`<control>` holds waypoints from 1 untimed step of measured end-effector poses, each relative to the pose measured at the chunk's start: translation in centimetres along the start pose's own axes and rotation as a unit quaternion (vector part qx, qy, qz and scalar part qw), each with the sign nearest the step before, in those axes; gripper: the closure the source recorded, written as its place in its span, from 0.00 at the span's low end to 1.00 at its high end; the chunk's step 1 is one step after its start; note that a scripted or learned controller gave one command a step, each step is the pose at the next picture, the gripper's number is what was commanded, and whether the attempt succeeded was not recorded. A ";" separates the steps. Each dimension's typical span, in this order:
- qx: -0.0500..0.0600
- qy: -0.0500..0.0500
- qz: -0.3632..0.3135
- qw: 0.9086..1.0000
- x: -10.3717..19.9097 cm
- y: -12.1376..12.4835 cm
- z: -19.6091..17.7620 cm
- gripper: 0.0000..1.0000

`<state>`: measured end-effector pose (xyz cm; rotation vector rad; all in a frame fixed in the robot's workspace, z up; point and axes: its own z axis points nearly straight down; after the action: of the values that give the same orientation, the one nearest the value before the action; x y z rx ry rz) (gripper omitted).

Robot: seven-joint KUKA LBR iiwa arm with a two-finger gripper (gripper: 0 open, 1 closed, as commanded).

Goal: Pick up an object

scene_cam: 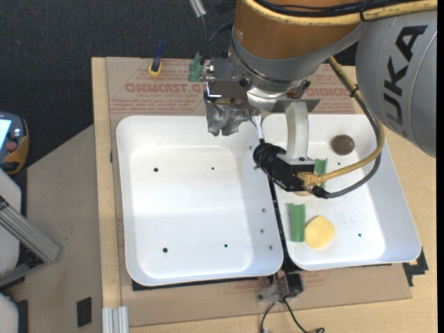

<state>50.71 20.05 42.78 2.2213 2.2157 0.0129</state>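
My gripper [225, 121] hangs under the big orange and grey wrist, over the far right corner of the left bin [139, 207], near the wall shared by the two bins. I see nothing held in it. The right bin [388, 207] holds a brown round object [342, 144] at the back, a small green block [320, 166] in the middle, and a green stick [297, 222] lying beside a yellow rounded object [320, 232] at the front. All of these lie to the right of the gripper and nearer the camera.
A black cable fitting [276, 164] with a brass end and a tan hose droops from the arm over the bins' divider. The bins rest on a cardboard sheet [111, 96]. A small blue and yellow item [157, 60] sits on its far edge.
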 end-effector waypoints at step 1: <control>0.003 -0.001 -0.003 1.000 2.5 -2.9 -0.8 1.00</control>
<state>47.82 22.57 43.59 2.2174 2.2251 0.0036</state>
